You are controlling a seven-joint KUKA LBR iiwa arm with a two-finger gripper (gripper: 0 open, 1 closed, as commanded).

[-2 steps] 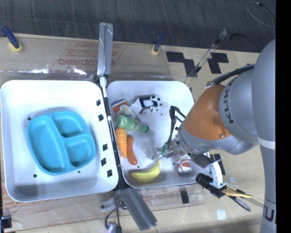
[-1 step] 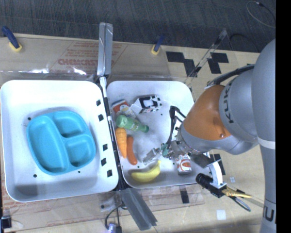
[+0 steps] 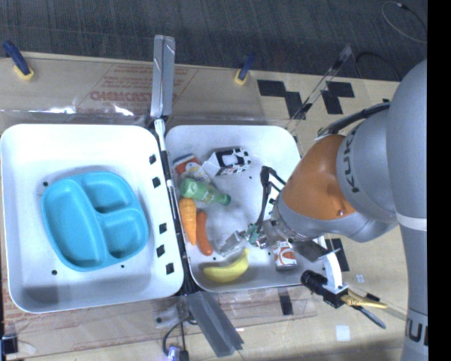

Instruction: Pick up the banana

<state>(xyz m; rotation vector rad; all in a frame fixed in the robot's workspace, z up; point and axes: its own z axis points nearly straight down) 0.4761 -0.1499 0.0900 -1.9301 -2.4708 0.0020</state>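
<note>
The yellow banana (image 3: 227, 268) lies curved along the front wall of the right bin (image 3: 289, 143). My gripper (image 3: 244, 237) hangs low over that bin, just above and slightly right of the banana, under the orange wrist band (image 3: 316, 188). From this view I cannot say whether it touches the banana. Nothing shows as held.
Left of the gripper lie two orange carrots (image 3: 189, 220), with a green bottle (image 3: 207, 193) and a black-and-white item (image 3: 234, 159) behind them. A small red-and-white can (image 3: 286, 256) sits under the arm. The left bin (image 3: 30, 145) holds a blue divided plate (image 3: 96, 218).
</note>
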